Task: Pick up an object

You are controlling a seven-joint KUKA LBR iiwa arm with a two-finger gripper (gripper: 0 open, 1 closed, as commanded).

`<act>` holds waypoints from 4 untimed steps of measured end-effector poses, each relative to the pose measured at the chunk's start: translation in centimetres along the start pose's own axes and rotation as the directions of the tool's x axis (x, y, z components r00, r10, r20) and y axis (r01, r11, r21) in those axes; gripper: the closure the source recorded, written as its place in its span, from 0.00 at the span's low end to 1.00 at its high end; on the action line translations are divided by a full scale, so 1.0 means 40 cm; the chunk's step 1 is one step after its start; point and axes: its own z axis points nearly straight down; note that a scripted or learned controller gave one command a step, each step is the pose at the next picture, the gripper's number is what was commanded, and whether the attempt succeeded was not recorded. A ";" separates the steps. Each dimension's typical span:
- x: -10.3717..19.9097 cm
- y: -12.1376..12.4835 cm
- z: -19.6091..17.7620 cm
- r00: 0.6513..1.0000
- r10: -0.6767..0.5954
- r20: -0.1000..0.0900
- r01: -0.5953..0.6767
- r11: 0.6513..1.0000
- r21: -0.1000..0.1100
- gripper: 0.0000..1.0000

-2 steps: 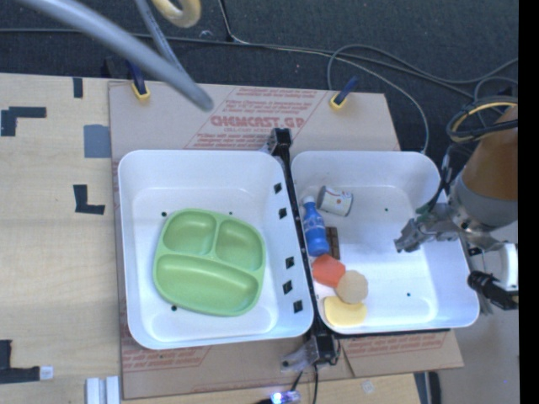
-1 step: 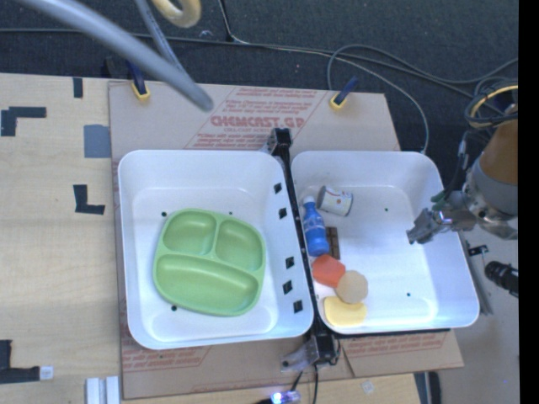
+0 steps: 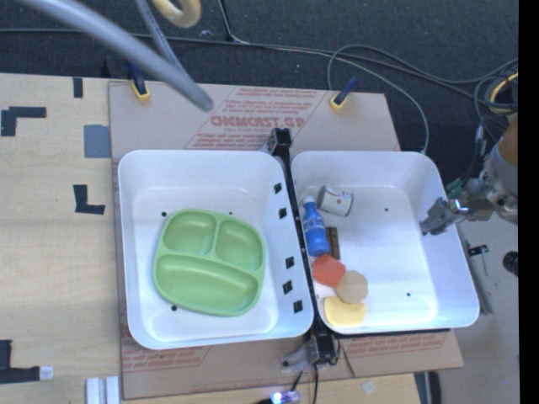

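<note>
In the right bin (image 3: 396, 251), several small objects lie along its left wall: a white cup (image 3: 335, 200) on its side, a blue bottle (image 3: 315, 230), an orange-red block (image 3: 328, 269), a tan ball (image 3: 352, 287) and a yellow piece (image 3: 345, 312). My gripper (image 3: 435, 216) hangs over the right bin's right rim, well apart from all of them, and nothing shows in it. The arm (image 3: 497, 183) comes in from the right edge.
A green divided plate (image 3: 210, 262) lies in the left bin (image 3: 139, 225). A black divider (image 3: 286, 225) runs between the bins. Cables (image 3: 396, 82) trail behind the right bin. A grey hose (image 3: 109, 32) crosses the top left.
</note>
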 end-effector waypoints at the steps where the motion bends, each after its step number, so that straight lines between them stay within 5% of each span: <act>1: 0.114 0.054 0.010 1.000 -0.005 -0.003 0.005 1.000 0.004 1.00; 4: 0.495 0.154 0.012 1.000 -0.006 -0.003 0.006 1.000 0.004 1.00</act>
